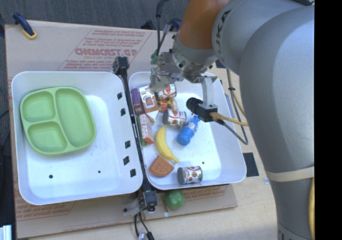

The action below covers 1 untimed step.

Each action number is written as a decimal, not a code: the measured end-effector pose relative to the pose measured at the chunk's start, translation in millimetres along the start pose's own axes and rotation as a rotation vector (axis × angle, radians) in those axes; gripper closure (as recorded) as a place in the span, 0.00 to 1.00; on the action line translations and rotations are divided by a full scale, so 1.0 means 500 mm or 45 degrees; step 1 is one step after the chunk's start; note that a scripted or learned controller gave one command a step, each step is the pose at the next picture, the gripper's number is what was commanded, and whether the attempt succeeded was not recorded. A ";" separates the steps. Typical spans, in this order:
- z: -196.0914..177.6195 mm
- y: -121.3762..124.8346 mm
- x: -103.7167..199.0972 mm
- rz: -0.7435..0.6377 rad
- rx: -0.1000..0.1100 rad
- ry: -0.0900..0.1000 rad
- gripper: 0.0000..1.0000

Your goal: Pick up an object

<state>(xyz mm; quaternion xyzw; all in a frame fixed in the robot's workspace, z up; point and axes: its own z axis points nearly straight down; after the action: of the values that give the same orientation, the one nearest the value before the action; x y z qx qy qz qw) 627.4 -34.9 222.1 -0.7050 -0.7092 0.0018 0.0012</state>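
The camera view looks down at a slant on a bench [256,209] carrying two shallow white bins side by side on a sheet of printed cardboard [107,49].

A large grey arm [267,68] with an orange band [206,12] above its wrist reaches in from the right. Its end effector [160,85] hangs low over the far left part of the right bin [227,151], just above a cluster of small packages. Whether it is spread or closed cannot be told from this angle, and nothing can be seen gripped in it.

Right under and just beside the end effector lie a brown and white box [147,100] and a small red and white can [169,91]. A little nearer the camera from it lies another can [175,118] on its side, with a blue bottle [187,132] next to it. A black fitting [200,108] sits just to the right of the end effector.

Further towards the camera from the end effector are a yellow banana [164,145], a round orange-brown biscuit-like item [160,168], and a third can [189,175] near the bin's front edge. A thin red packet [144,128] lies along the bin's left wall.

Well to the left of the end effector, the left bin [80,180] holds a pale green divided plate [57,120]. A green ball-like object [173,199] rests outside the bins at the front.
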 end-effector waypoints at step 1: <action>-0.002 -0.097 -0.032 0.000 -0.001 -0.001 1.00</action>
<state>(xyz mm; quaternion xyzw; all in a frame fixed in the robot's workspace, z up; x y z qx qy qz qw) 579.2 -51.2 223.4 -0.7049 -0.7093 0.0018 0.0006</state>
